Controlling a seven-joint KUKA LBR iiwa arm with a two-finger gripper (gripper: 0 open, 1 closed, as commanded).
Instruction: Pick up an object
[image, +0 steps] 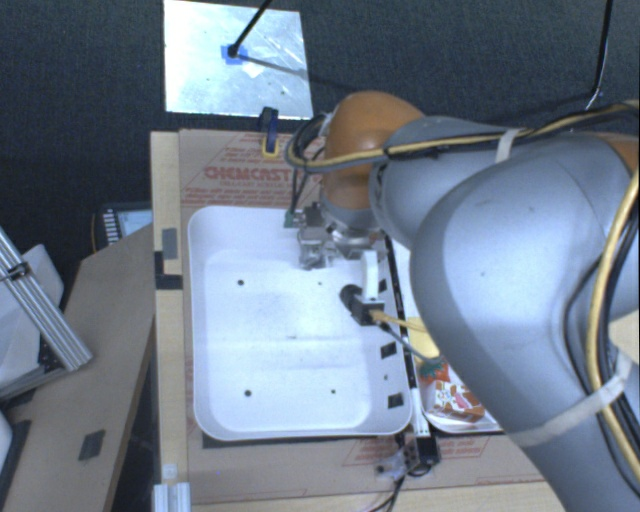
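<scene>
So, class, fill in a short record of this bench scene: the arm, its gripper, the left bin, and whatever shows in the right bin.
arm: grey arm, orange band, reaching in from the right
gripper: gripper low over the far right part of the left bin
left bin: white bin, a few dark specks on its floor
right bin: largely hidden by the arm; a colourful packet shows

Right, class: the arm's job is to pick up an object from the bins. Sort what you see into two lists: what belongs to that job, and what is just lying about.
Belongs to the job:
- gripper, over the left bin's far edge
- left bin
- colourful packet in the right bin, partly hidden by the arm

Just lying about:
- cardboard sheet under the bins
- silver panel with blue tape
- metal rail at the left edge
</scene>
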